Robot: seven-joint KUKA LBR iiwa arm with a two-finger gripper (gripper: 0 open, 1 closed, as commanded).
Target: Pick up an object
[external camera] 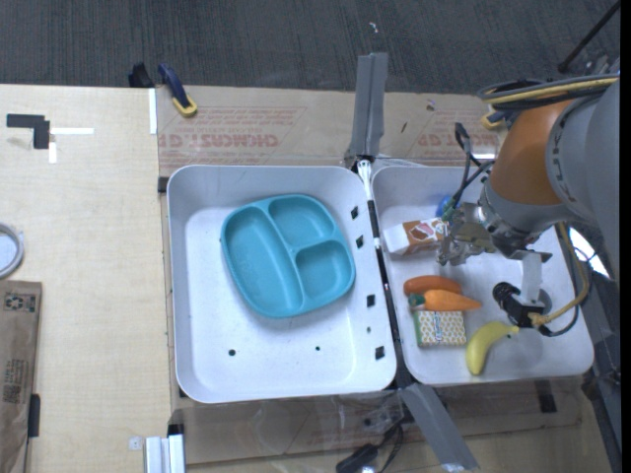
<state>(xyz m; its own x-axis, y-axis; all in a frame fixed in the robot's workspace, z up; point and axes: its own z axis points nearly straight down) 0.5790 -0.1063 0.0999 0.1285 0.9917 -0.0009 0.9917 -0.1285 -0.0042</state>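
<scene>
In the right bin lie a white and brown snack packet, an orange carrot, a small green-edged box and a yellow banana. My gripper hangs low over the bin's middle, just right of the snack packet and above the carrot. Its fingers point down beside the packet's right end. I see nothing held between them. A small blue item peeks out behind the wrist.
The left bin holds a teal divided plate. A grey divider post rises between the bins. A black cable loops off the arm over the right bin's right side. A tape roll lies at the bench's left edge.
</scene>
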